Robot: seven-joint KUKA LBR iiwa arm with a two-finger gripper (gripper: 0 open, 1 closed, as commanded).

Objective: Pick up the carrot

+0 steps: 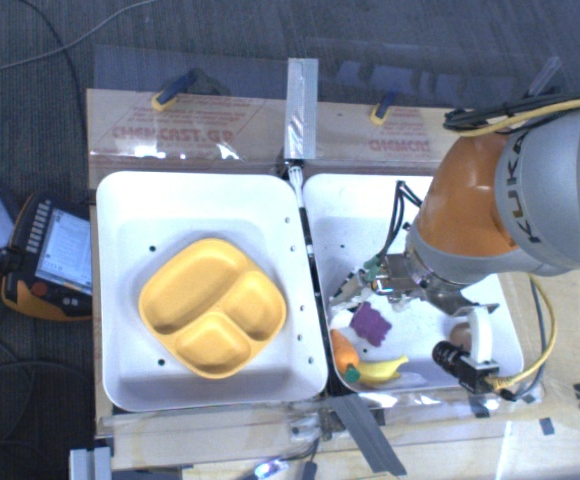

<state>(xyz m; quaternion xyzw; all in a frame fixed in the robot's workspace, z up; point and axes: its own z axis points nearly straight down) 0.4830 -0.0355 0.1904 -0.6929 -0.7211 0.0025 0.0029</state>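
Two white bins [110,268] share our bench; we find the carrot [343,351] in the right bin's near-left corner, touching a banana [378,370]; our gripper [362,280] hovers just beyond, grip state unreadable; we judge the approach underway, next a descent onto it.

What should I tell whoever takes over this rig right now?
Gripper: low in the right bin, above the purple toy; nothing seen between its fingers.
Carrot: lies at the right bin's front left corner, touching the banana.
Yellow divided plate: in the left bin.
Done: nothing yet; carrot not lifted.
Left: reach the carrot, grasp, lift.
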